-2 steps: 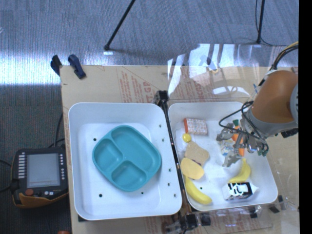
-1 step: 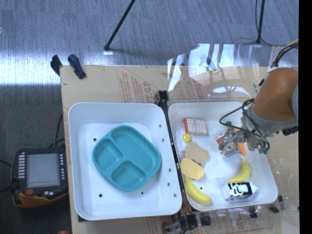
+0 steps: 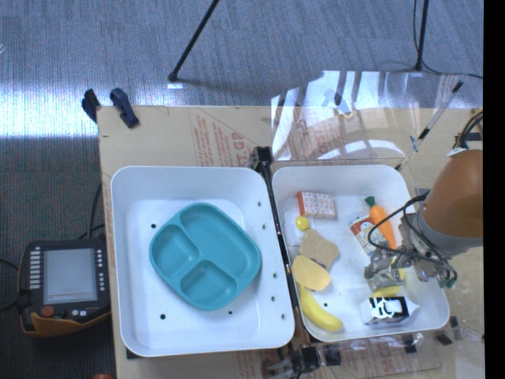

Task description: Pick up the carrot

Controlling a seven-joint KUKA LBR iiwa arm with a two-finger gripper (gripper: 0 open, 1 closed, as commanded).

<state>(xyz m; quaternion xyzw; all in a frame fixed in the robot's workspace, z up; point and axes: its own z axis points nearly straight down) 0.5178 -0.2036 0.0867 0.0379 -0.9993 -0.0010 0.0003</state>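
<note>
Carrot lies in right bin, far-right part. Gripper hovers just near of it; grip state unclear.

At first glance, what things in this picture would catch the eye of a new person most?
The teal divided plate lies alone in the left bin and draws the eye first. The right bin is crowded with toy food: an orange carrot near its right wall, a yellow banana at its front. The arm's gripper hangs just in front of the carrot.
</note>
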